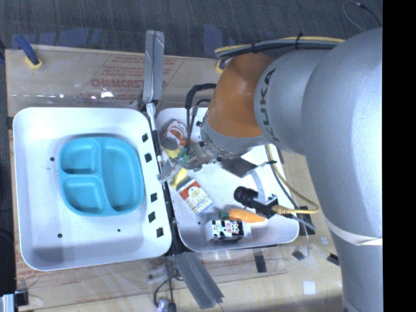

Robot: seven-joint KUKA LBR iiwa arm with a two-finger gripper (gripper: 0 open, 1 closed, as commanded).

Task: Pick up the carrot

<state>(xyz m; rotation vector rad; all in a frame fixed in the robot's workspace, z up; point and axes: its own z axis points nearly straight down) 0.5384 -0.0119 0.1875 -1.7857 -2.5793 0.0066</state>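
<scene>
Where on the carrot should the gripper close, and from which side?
The carrot lies flat, long axis left-right, with the patterned box close by its left end. So probably take its middle from above, closing across the width.

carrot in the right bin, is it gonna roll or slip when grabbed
The carrot looks round and tapered, so a sideways nudge would probably roll or pivot it. Its surface looks smooth, so it may slip from a pinch near the thin end. It lies flat on the right bin floor, so tipping seems unlikely.
</scene>
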